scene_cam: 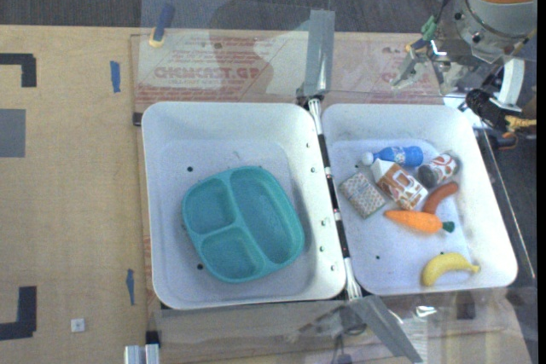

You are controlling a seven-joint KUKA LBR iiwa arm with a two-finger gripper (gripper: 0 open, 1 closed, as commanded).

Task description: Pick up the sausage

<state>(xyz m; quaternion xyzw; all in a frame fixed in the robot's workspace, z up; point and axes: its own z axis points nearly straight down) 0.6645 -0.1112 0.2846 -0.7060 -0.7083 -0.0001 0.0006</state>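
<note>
Brown cardboard covers the surface (68,209), marked with black squares and small strips of blue tape, and dark grey carpet runs beyond its far edge. Two shallow white bins sit side by side on it, joined along a metal divider. Both look like matte plastic with rounded corners.

The left bin (171,132) carries a teal tray (243,223), an oval with three compartments, lying slightly askew. The right bin (495,243) holds a cluster of toy food. The sausage (439,198), reddish-brown and curved, lies near the bin's right side, just above the orange carrot (416,222) and touching or nearly touching it. An orange and white carton (402,185) sits just left of the sausage, with a grey speckled sponge (363,194) further left. A blue and white bottle (399,155) and a red and white can (442,166) lie behind them. A yellow banana (447,268) rests apart, toward the near edge.

The gripper (420,64) hangs beyond the right bin's far rim (well apart from the sausage), its thin metal fingers spread and pinching nothing.
</note>
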